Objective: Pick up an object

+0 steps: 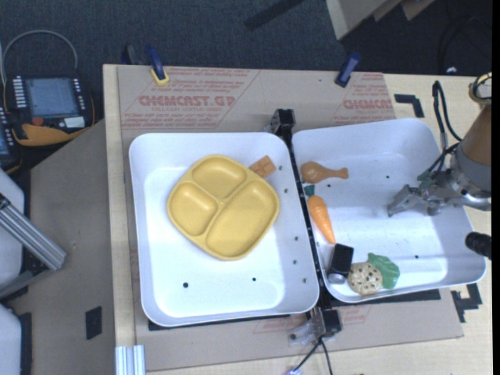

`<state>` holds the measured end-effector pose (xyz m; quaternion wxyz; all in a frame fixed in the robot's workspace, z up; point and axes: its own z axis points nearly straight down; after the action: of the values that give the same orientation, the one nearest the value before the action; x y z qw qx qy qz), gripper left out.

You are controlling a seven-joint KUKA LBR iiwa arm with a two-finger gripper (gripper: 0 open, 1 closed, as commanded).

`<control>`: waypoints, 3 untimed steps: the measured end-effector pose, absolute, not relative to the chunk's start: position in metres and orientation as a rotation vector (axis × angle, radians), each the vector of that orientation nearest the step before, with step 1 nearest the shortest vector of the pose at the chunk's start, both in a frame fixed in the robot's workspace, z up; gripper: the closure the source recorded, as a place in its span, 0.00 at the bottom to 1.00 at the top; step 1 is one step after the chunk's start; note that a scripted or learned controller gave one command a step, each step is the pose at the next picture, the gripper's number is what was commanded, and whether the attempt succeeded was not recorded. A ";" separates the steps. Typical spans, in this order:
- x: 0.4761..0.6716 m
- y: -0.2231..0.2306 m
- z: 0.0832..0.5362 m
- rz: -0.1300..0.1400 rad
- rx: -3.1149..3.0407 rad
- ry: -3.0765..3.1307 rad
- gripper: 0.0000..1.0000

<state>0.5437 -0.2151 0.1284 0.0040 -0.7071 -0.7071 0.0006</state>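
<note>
Yellow and three-sectioned, a plate (223,206) is lying in the left bin (156,280) beside a small brown piece (262,166). Over the right bin (406,143), the gripper (408,202) is hovering with fingers spread, grasping nothing. A drumstick (322,172), carrot (320,219), black block (341,258), cookie (362,278) and green piece (385,269) are lying along that bin's left and near sides.

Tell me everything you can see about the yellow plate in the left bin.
The yellow plate is a rounded-square tray that looks like matte plastic, divided by raised ridges into three compartments. It lies flat, turned at an angle, in the upper middle of the left bin. A small orange-brown piece sits against its upper right corner. Nothing shows in its compartments.
</note>
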 end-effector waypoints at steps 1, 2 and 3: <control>0.549 -0.210 0.091 -0.016 -2.211 -2.223 0.00; 0.553 -0.212 0.107 -0.025 -2.221 -2.234 1.00; 0.564 -0.208 0.161 -0.004 -2.225 -2.230 1.00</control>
<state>0.5641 -0.2075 0.1611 -0.0040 -0.7063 -0.7079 -0.0014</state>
